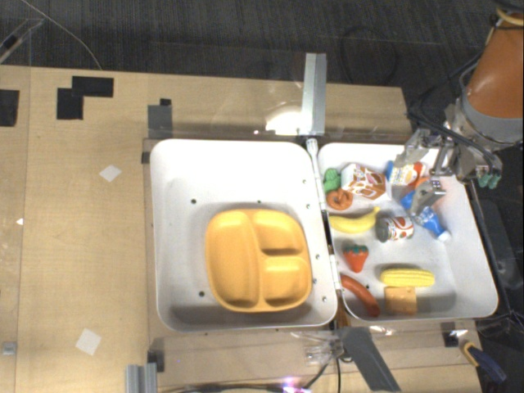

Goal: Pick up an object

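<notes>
Pale wood makes up the desk [74, 244], which carries two shallow white bins side by side, with dark floor beyond its far edge. Over the far right part of the right bin [479, 256] hangs the tool [426, 188], reaching in from the right on the grey arm with its orange band [501, 76]. Whether it is spread or pressed together cannot be told from this angle, and nothing can be seen between its tips. Just below it lie a blue object [432, 223] and a small can-like item with a red and white label [396, 228], close beside each other. Another small blue, white and orange item [403, 173] sits right at the tool's far side. Left of these, a red and white carton [363, 182] lies near a green piece [331, 177] and an orange round piece [339, 199]. A banana [353, 221] lies across the bin's middle, with a strawberry [355, 256] nearer the camera. An ear of corn [408, 277] lies above a tan block [400, 300], and a red sausage-shaped piece [360, 293] lies along the near left corner. Left bin [176, 187] holds a yellow divided tray [258, 259], set toward its near side. Black patches [82, 95] mark the desk's far left.
</notes>
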`<state>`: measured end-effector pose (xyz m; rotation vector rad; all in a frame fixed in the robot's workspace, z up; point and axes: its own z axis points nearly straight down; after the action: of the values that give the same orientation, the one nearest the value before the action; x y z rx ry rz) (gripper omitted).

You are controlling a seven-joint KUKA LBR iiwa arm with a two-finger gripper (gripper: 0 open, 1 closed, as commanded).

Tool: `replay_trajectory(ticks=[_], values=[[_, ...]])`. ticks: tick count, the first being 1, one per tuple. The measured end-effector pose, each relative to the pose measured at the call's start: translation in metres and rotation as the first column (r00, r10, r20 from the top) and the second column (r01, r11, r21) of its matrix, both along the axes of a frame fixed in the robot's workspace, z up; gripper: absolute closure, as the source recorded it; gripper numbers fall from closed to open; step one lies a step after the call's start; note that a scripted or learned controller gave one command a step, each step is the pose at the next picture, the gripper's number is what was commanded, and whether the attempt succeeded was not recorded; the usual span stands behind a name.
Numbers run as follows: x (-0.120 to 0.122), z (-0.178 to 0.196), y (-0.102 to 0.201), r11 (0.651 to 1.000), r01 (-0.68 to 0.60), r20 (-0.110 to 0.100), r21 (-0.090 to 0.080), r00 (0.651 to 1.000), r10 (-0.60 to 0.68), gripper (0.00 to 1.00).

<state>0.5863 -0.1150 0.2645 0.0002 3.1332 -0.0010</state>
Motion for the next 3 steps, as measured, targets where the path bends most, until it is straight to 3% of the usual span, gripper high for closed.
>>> replay_trajectory(ticks=[1, 2, 3], values=[[-0.029, -0.117, 0.002, 0.973, 0.232, -0.006, 0.002, 0.973, -0.232, 0.00], [0.008, -0.159, -0.008, 0.770, 0.638, -0.001, 0.005, 0.770, -0.638, 0.00], [0.022, -0.174, -0.007, 0.714, 0.700, -0.021, -0.006, 0.714, -0.700, 0.00]])
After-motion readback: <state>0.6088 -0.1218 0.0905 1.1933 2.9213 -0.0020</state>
